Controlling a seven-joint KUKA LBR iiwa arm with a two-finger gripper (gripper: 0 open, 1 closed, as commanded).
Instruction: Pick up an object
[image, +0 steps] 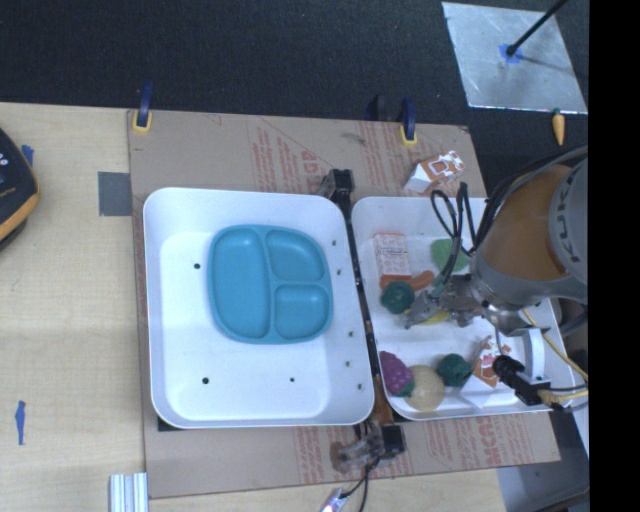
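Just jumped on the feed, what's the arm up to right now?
The arm is reaching down into the right bin, gripper low among the small items there, beside a dark green ball. Nothing is visibly held. A purple piece, a beige ball and another green piece lie nearer the front. The left bin holds a blue divided plate.

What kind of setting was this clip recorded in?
Most likely a robotics lab bench: two white bins sit on clamped cardboard, one holding a blue divided plate, the other small toy items.
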